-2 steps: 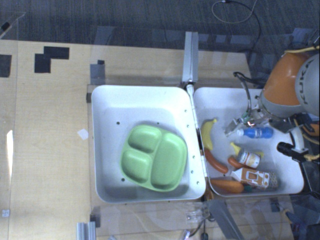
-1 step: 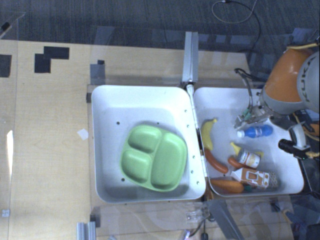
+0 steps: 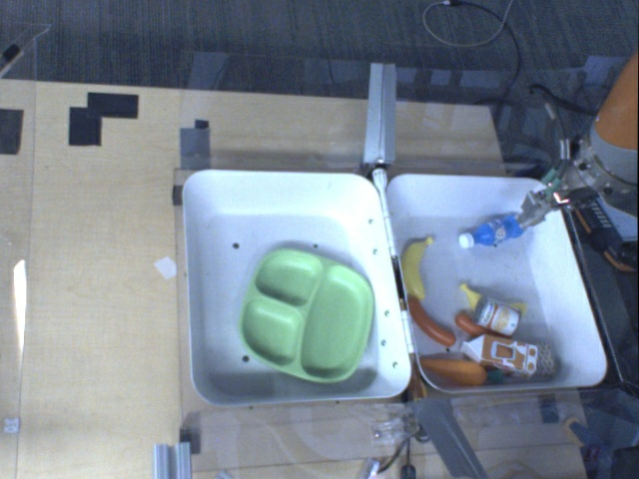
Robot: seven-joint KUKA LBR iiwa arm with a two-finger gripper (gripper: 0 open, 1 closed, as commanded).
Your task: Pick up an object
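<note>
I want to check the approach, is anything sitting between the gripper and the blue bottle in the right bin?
Nothing visible stands between them. The gripper is right at the upper end of the blue bottle, which lies alone on the bare floor of the right bin. The banana and other items lie lower left.

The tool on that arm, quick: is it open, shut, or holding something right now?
Tool: shut on the blue bottle, gripping its end above the right bin.

Pretty even, bright overhead light. The white bins [image 3: 280, 193] glare a bit, soft shadow under the green tray [image 3: 310, 314], and the whole shot's slightly fuzzy.
</note>
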